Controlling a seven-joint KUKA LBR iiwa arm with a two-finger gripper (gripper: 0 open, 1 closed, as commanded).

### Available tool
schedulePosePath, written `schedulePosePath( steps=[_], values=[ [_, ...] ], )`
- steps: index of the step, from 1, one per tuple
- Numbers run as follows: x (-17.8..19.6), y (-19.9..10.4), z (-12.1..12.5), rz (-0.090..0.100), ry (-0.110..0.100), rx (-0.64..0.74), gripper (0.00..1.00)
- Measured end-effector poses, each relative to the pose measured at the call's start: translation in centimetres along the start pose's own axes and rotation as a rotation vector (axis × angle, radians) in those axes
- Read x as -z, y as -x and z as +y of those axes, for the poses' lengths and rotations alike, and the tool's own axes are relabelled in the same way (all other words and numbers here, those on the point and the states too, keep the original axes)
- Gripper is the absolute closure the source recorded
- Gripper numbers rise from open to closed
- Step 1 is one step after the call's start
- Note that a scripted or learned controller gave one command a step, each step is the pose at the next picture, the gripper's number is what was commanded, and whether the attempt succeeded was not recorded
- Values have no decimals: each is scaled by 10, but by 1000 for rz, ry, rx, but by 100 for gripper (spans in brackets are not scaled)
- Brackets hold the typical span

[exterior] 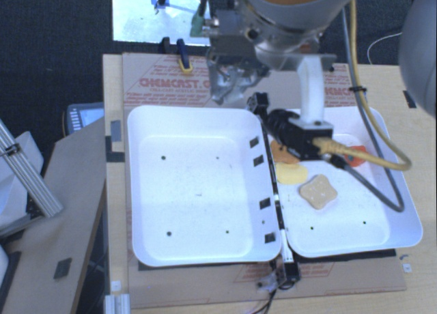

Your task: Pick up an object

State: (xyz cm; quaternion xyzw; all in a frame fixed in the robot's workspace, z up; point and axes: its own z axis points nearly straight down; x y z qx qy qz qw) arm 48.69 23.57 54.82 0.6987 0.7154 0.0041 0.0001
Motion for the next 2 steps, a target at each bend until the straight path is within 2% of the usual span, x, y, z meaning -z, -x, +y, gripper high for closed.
schedulePosePath(
  steps=[1,2],
  values=[
    [0,0,0,0,-1,2,0],
    [11,-1,0,1,2,7,100]
  ],
)
